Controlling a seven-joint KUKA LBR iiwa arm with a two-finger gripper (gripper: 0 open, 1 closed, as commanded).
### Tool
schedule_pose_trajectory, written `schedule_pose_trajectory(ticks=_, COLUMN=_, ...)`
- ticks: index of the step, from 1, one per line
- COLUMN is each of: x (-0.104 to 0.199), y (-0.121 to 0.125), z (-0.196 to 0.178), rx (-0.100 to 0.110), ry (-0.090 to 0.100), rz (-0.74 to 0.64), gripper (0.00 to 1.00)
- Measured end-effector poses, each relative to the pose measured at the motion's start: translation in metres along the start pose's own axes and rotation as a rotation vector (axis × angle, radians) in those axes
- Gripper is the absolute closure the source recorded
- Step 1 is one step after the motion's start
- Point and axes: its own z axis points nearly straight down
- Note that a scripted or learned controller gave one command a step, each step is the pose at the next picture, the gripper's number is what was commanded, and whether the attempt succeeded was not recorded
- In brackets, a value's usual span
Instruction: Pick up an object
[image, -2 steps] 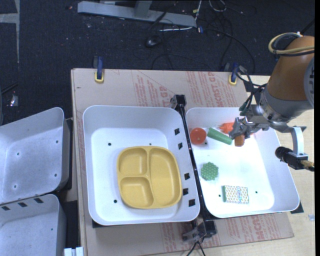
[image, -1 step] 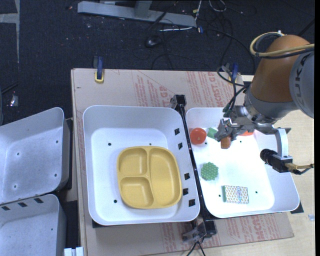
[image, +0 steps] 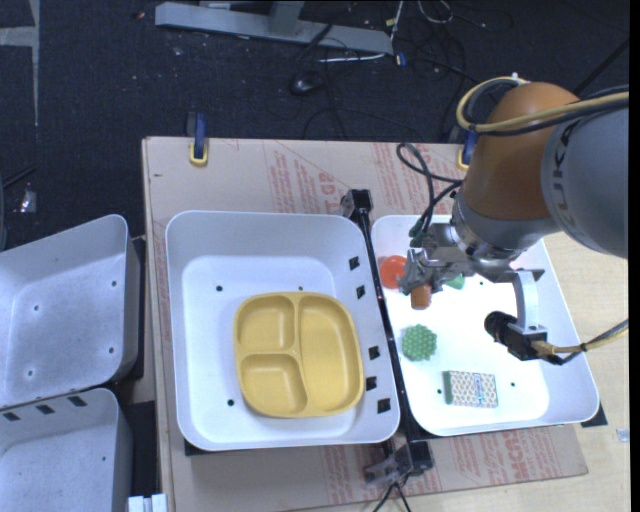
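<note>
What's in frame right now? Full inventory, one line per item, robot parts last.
left bin: 1, white, left half of the bench
right bin: 1, white, right half of the bench
divided plate: 1, yellow, three compartments, middle of the left bin
bumpy ball: 1, green, right bin, left-centre
patterned packet: 1, pale with teal and red print, right bin, near front
round object: 1, red-orange, right bin, back left, partly behind the gripper
small green item: 1, right bin, mostly hidden under the arm
clamp: 1, blue and yellow, bench back edge
gripper: 1, over the right bin's back left; an orange-brown piece at its tip
arm: 1, grey with orange band, from the right
</note>
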Motion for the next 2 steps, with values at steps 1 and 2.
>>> schedule_pose_trajectory(ticks=1, x=0.056, y=-0.006, z=0.010, rx=-0.001, ry=0.000, rz=-0.001, gripper=1.00)
schedule_pose_trajectory(ticks=2, x=0.106, y=-0.009, z=0.016, rx=0.000, ry=0.000, rz=-0.001, gripper=1.00)
